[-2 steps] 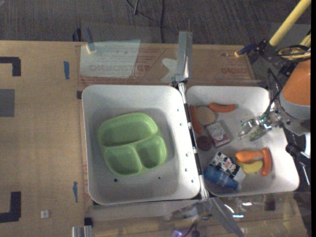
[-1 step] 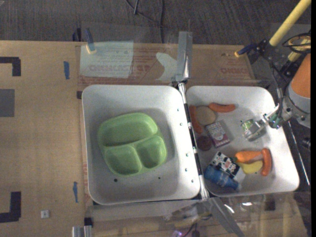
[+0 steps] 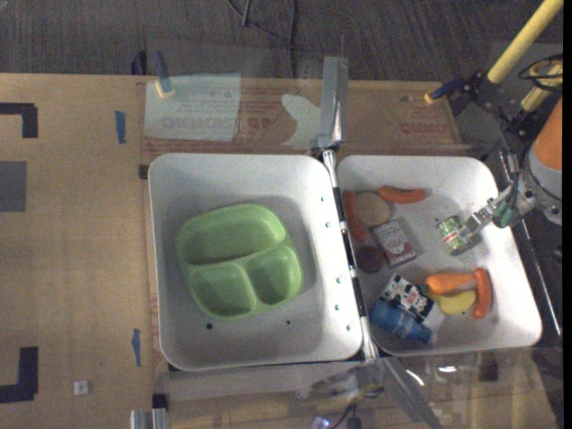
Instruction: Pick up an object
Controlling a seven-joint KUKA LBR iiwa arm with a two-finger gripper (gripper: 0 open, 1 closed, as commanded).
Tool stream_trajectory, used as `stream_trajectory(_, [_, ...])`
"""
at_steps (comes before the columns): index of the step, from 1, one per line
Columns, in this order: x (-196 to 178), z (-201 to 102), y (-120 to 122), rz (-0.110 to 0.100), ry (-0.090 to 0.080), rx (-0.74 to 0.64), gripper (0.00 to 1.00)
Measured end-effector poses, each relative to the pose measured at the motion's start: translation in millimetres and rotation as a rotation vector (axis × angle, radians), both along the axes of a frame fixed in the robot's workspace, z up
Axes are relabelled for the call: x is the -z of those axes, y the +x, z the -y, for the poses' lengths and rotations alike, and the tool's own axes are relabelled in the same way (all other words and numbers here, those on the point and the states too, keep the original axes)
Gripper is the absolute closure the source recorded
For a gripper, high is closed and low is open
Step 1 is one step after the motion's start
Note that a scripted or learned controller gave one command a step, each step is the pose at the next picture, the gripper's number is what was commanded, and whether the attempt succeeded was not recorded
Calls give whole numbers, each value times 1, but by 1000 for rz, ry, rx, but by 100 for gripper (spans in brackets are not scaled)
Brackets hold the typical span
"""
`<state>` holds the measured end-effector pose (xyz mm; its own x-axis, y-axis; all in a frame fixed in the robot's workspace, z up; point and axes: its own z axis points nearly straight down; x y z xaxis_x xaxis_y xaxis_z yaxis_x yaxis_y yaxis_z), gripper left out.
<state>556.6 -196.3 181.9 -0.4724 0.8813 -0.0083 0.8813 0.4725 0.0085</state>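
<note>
The right bin (image 3: 500,179) holds several small items. A small green and white can (image 3: 450,234) lies near its right side. My gripper (image 3: 481,218) reaches in from the right, low over the bin, with its tip right beside the can's upper right. Other items there are an orange sausage (image 3: 402,194), a brown potato (image 3: 373,209), a red box (image 3: 394,241), a black and white carton (image 3: 409,295), a blue item (image 3: 400,322), an orange carrot (image 3: 451,281) and a yellow piece (image 3: 456,304).
The left bin (image 3: 179,186) holds a green divided tray (image 3: 239,259). A metal divider (image 3: 344,239) runs between the bins. A cardboard sheet (image 3: 232,114) lies behind them. A yellow pole (image 3: 527,34) and cables stand at the back right.
</note>
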Motion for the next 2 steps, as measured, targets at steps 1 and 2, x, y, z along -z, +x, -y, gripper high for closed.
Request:
stream_trajectory(1, [0,0,0,0,0,-1,0])
stream_trajectory(2, [16,16,82,-6,1,48,0])
